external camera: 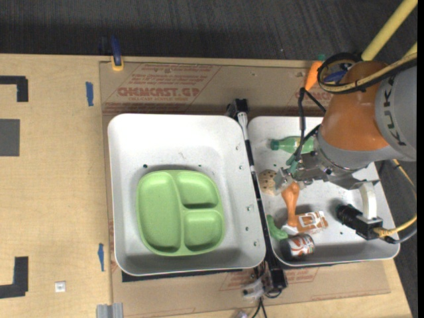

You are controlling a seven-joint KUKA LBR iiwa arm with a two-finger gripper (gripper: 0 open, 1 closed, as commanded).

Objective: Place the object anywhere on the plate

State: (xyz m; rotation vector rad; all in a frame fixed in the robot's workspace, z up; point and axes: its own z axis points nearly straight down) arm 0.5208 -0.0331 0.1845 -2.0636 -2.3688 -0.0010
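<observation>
In the right bin, the end effector hangs just above the top end of an orange carrot-shaped toy; whether it is apart, together or clamped I cannot tell. Right of the carrot lie a small packet and a can. The carrot looks light, stiff and smooth, likely slippery; its thicker middle seems the surest hold. Left of it, the green divided plate sits in the left bin.

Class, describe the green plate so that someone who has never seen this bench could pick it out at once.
Two white bins sit side by side; take the left bin, away from the arm. The green plate lies flat on its floor. It is pale green with three compartments, unlike the small toys clustered in the right bin.
</observation>
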